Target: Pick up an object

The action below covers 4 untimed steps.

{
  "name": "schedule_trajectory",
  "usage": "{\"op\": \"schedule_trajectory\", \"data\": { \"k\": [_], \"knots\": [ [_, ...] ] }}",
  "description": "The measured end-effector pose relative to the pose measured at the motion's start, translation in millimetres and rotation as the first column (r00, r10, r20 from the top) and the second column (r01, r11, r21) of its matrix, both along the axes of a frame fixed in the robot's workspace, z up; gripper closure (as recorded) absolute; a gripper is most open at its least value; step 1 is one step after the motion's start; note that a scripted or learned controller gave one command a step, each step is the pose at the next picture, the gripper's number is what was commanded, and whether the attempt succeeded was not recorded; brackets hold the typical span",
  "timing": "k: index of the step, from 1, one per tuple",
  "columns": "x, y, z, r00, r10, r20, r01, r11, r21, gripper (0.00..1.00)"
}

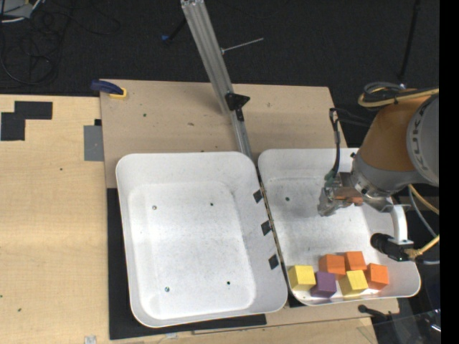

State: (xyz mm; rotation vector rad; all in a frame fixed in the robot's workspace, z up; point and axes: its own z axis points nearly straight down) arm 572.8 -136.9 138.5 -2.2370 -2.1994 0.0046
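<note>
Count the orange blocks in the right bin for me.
3, all in the cluster at the right bin's near edge: one orange block at the left of the back row, one beside it, one at the far right. None looks hidden.

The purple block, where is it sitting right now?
The purple block lies in the right bin, at its near edge, between two yellow blocks and just below an orange block.
</note>
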Motion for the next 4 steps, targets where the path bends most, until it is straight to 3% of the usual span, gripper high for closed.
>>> {"op": "schedule_trajectory", "data": {
  "k": [2,3,4],
  "knots": [
    [2.4,-4.1,103.6,1.0,0.019,0.009,-0.019,1.0,-0.003,1.0],
    [2.4,-5.4,117.7,1.0,0.016,0.005,-0.016,1.0,-0.001,1.0],
    [13.3,50.7,121.5,1.0,0.021,0.004,-0.021,1.0,0.001,1.0]
  ]
}}
